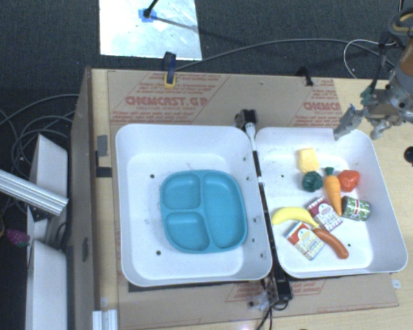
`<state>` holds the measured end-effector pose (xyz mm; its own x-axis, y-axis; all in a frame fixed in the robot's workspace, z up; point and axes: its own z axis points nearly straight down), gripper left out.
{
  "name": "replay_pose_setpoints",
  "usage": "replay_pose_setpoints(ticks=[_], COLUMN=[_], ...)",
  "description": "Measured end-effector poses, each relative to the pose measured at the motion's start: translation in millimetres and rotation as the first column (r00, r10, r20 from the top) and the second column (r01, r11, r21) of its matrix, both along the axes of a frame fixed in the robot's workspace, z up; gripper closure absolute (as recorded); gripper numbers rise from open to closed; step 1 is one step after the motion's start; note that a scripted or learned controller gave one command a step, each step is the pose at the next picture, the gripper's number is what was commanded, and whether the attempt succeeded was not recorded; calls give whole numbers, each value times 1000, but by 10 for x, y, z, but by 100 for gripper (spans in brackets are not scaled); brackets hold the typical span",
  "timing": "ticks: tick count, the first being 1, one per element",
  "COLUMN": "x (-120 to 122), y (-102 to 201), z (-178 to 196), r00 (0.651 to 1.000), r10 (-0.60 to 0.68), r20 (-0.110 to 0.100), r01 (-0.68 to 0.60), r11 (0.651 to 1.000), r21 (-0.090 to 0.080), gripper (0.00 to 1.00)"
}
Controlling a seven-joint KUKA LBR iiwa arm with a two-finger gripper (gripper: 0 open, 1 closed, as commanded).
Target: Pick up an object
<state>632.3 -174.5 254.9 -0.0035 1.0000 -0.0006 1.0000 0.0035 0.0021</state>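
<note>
The right bin (382, 184) holds several toy foods. Among them are a yellow block (308, 159), a dark green piece (312, 181), a carrot (332, 193), a red tomato (349, 179), a green can (356, 209), a banana (293, 215), two small cartons (304, 240) and a sausage (331, 243). My gripper (363, 125) hangs over the bin's far right corner, above and to the right of the yellow block. Its fingers (346, 122) are spread open with nothing between them.
The left bin (144, 157) contains a blue divided tray (203, 210). A black clamp (248, 119) sits at the far end of the seam between the bins. Cardboard lies under both bins. Cables run across the back and left.
</note>
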Motion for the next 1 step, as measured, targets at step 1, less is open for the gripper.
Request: replay_pose_setpoints(ticks=[1], x=[-1], y=[513], z=[-1704], r00=[1000], r10=[1], r20=[1], r01=[-1], r11=[1000], r21=[1], gripper=[0])
